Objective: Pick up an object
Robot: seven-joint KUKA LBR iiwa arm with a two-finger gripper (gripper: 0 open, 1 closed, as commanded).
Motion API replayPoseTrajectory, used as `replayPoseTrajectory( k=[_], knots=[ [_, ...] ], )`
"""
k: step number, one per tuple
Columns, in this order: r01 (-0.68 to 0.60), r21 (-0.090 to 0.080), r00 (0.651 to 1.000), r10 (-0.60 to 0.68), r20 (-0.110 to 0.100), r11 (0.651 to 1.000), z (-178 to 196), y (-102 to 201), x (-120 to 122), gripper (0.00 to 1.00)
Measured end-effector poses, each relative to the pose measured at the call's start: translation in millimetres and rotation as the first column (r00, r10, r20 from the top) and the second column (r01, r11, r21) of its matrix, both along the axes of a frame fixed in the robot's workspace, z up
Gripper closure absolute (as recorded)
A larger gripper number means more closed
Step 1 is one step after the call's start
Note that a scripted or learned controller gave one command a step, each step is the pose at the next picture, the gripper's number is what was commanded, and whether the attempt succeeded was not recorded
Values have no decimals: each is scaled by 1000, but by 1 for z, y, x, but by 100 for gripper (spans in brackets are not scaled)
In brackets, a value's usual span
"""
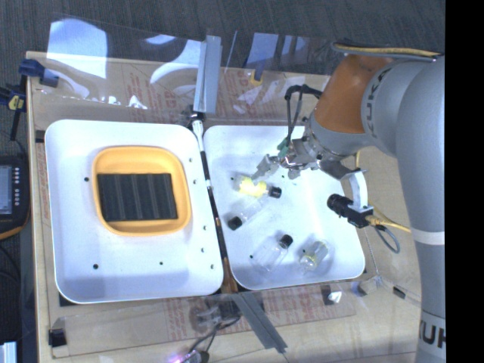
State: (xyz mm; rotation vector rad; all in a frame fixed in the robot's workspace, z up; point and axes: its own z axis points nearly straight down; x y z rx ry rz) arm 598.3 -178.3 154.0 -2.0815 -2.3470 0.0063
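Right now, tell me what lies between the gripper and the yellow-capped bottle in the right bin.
Nothing visible. The gripper sits low in the right bin, just up and right of the yellow-capped bottle, with bare bin floor between. The black-capped bottles lie farther toward the front.

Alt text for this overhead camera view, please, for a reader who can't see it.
A grey arm reaches from the right, its gripper low in the right white bin over a yellow-capped clear bottle among other small clear bottles. The left bin holds a yellow tray with a dark insert.
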Motion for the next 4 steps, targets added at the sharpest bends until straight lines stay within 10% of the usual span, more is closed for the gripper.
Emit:
replayPoseTrajectory(
  k=[1,2,3,4],
  knots=[
    [-86,0,996,86,5,996,-50,-3,29,0],
    [-131,1,991,131,2,991,-63,-16,-23,0],
    [-201,0,980,200,6,980,-61,-30,42,0],
    [-208,2,978,208,0,978,-63,17,45,0]
  ],
)
